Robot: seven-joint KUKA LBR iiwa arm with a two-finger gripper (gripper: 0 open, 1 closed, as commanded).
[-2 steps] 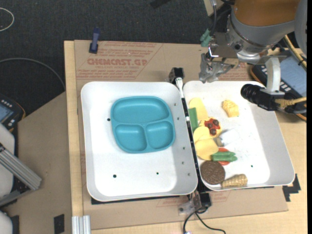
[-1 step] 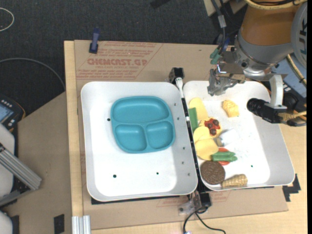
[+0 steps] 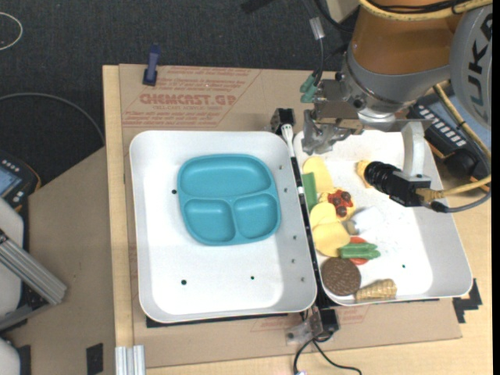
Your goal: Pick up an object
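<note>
The right bin (image 3: 437,264) holds a heap of toy food along its left side. It includes a pale yellow piece (image 3: 316,167), a green strip (image 3: 310,187), red berries (image 3: 341,201), two yellow rounds (image 3: 325,213), a green and red pepper (image 3: 358,250), a brown cookie (image 3: 341,276) and a waffle cone (image 3: 377,290). An orange bit (image 3: 362,170) lies further right. My gripper (image 3: 319,141) hangs over the bin's far left corner, just above the pale yellow piece. Nothing can be seen held in it.
The left bin (image 3: 156,272) holds a blue compartment tray (image 3: 229,198). A black cylinder (image 3: 391,182) on the arm juts over the right bin, with cables trailing right. The arm's large body (image 3: 406,37) covers the far right corner. A blue clip (image 3: 151,66) lies on the cardboard behind.
</note>
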